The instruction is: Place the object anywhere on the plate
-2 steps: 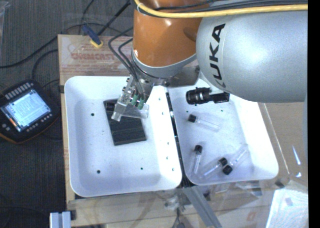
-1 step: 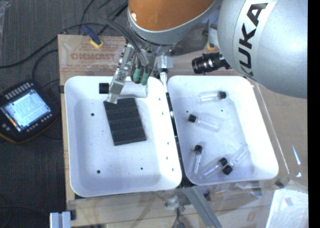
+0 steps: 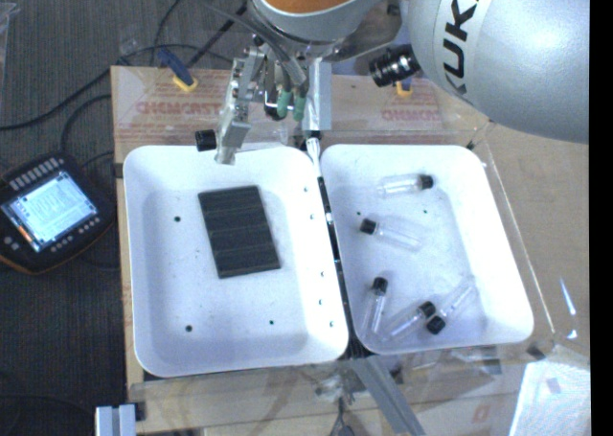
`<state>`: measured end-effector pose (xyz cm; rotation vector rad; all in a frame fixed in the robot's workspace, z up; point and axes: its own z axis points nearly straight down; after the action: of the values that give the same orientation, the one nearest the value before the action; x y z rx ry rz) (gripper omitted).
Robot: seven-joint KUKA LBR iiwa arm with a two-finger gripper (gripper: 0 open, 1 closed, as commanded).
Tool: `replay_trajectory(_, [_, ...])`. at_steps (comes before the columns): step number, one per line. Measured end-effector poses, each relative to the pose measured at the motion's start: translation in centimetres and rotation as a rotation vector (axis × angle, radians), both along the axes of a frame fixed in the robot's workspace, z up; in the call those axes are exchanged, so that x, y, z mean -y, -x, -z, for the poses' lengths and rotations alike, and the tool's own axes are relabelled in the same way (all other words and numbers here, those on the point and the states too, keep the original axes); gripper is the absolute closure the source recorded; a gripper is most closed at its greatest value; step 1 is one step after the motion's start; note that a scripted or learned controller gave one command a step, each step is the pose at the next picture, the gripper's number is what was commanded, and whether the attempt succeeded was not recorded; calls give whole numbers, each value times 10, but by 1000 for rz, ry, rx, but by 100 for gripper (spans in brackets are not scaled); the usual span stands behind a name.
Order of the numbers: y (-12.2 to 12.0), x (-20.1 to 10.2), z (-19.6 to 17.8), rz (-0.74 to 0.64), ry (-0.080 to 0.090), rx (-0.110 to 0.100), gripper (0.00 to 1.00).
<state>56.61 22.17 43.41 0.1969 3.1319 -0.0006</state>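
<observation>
A dark ribbed rectangular plate [image 3: 239, 231] lies flat in the left white bin [image 3: 153, 329], slightly left of its middle. Several clear vials with black caps lie in the right bin [image 3: 498, 233], among them one at the back [image 3: 402, 183], one in the middle [image 3: 388, 231] and one near the front [image 3: 375, 302]. My gripper [image 3: 270, 147] hangs over the back rim where the two bins meet, behind the plate. Its fingers [image 3: 230, 137] stand wide apart, open, with nothing between them.
A small black piece [image 3: 204, 140] sits at the left bin's back rim, next to the left finger. A teach pendant [image 3: 48, 209] lies on the floor to the left. Cables run behind the bench. The arm's big grey body [image 3: 508, 32] covers the upper right.
</observation>
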Motion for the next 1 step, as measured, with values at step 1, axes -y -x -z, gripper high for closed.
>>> replay_trajectory(1, [-38, -11, 0, -239, 0, 0, 100])
